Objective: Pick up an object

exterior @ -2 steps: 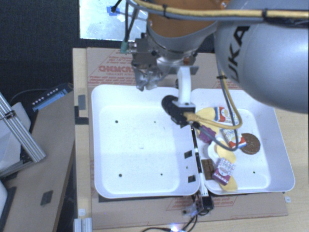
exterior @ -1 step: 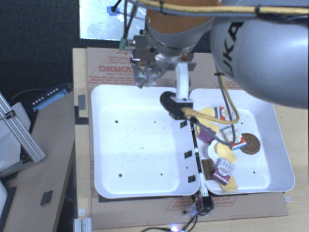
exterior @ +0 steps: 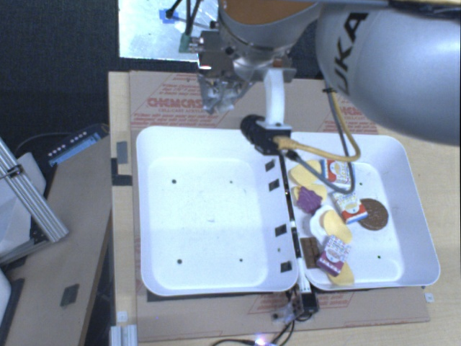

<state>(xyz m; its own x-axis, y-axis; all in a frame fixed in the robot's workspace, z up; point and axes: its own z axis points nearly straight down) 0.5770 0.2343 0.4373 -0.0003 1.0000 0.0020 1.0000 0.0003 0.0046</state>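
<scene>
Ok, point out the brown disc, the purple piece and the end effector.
Brown disc point(exterior: 374, 214): camera view, its centre.
Purple piece point(exterior: 309, 199): camera view, its top face.
End effector point(exterior: 218, 99): camera view, its blurred tip.

Tabletop point(exterior: 86, 215): tan surface, left and lower part of the frame.
Cardboard point(exterior: 173, 96): brown sheet with red print, lying under both bins, its edge showing along the top and bottom of them.
Left bin point(exterior: 202, 207): white, shallow, centre-left of the frame, with a few small dark dots on its floor.
Clips point(exterior: 277, 207): small black pieces in a row down the seam where the two bins meet.
Blue device point(exterior: 75, 143): dark with a blue edge, left of the frame, on the tabletop.
Metal rail point(exterior: 29, 200): ribbed silver bar, slanting at far left.
Bright panel point(exterior: 158, 13): pale patch, top of the frame, behind the cardboard.
</scene>
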